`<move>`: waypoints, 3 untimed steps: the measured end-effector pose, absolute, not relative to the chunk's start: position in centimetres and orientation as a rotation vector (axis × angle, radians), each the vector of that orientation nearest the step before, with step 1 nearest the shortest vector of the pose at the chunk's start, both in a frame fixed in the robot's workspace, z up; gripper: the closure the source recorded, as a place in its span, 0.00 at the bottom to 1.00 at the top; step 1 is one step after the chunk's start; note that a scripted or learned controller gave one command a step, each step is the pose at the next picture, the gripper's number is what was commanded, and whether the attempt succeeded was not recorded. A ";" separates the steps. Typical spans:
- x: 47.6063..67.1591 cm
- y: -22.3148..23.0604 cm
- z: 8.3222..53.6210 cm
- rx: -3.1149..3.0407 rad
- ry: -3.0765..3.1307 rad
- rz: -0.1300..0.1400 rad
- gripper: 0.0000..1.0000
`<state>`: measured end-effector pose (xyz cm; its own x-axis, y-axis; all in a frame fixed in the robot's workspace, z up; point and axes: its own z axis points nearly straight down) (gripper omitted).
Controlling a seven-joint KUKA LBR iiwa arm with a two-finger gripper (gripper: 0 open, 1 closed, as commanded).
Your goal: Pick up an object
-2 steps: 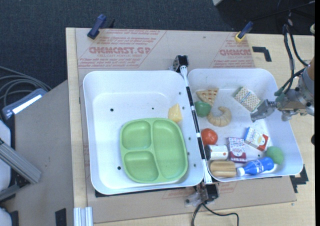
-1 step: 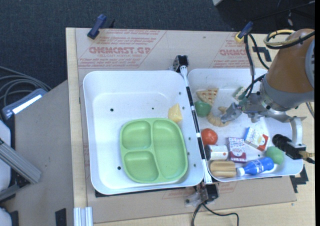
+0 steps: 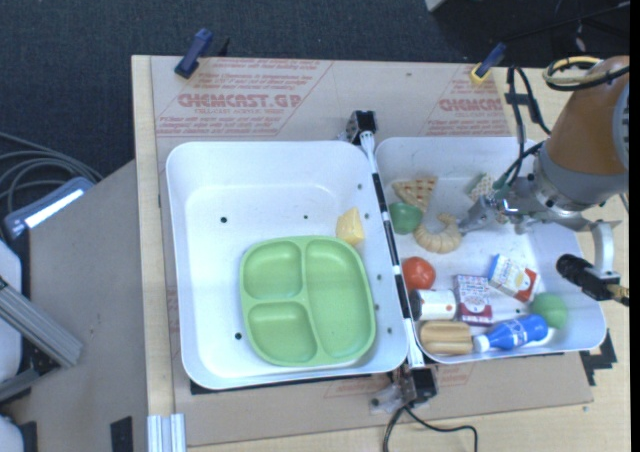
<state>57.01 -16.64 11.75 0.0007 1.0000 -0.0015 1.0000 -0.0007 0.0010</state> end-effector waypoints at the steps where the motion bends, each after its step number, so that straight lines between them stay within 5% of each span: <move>1: 63.9 -20.1 9.0 2.212 2.216 0.007 0.00; 2: 64.3 -19.4 10.2 2.209 2.223 0.028 1.00; 3: 64.3 -19.4 10.2 2.209 2.224 0.027 0.00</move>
